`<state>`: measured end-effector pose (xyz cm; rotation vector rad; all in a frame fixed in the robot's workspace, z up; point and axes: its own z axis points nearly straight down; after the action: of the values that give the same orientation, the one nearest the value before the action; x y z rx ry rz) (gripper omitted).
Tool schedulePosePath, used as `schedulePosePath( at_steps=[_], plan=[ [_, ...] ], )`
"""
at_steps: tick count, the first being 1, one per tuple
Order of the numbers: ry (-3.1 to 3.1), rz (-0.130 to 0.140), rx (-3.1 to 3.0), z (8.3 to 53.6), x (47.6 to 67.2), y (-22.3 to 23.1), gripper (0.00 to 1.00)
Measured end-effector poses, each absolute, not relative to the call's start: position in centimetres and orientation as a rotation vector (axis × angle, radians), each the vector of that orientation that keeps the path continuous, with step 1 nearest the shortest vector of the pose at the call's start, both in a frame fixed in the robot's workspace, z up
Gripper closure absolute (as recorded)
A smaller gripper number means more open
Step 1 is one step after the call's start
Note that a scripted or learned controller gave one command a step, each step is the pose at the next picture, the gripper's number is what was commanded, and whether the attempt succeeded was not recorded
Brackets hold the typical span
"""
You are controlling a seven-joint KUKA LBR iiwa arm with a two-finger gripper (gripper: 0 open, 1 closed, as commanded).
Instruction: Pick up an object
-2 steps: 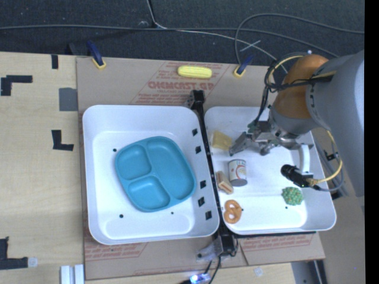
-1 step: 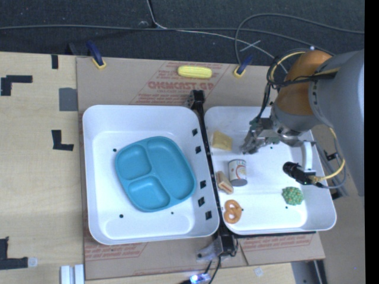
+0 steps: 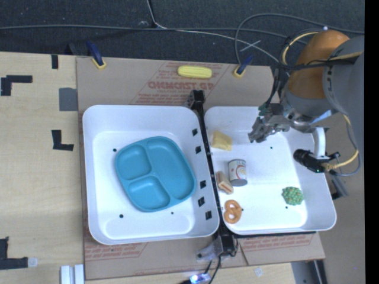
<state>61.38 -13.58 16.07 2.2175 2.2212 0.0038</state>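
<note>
In the right bin (image 3: 308,218) lie a pale yellow cheese wedge (image 3: 221,140), a small tin can (image 3: 237,172) on its side, a little hot dog bun piece (image 3: 224,185), a pretzel (image 3: 232,210) and a green broccoli floret (image 3: 292,195). My gripper (image 3: 259,132) hangs over the bin's upper right part, to the right of the cheese wedge and apart from it. Nothing shows between its fingers. The arm's grey body and orange band (image 3: 317,52) rise behind it.
The left bin (image 3: 100,218) holds a blue divided plate (image 3: 155,172). A yellow banana-like toy (image 3: 194,72) lies on the cardboard behind the bins. Clamps hold the cardboard at the back. Cables loop over the arm at the top right.
</note>
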Motion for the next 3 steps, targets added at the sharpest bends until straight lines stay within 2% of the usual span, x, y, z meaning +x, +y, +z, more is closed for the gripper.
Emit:
schedulePosePath(
  at_steps=[1, 2, 3],
  plan=[
    [2.221, 0.004, 2.217, 21.4, 61.5, -13.6, 1.00],
    [2.229, 0.001, 2.216, 22.6, 59.8, -8.4, 1.00],
    [2.230, -0.002, 2.217, 22.7, 56.8, -2.9, 1.00]
  ],
)
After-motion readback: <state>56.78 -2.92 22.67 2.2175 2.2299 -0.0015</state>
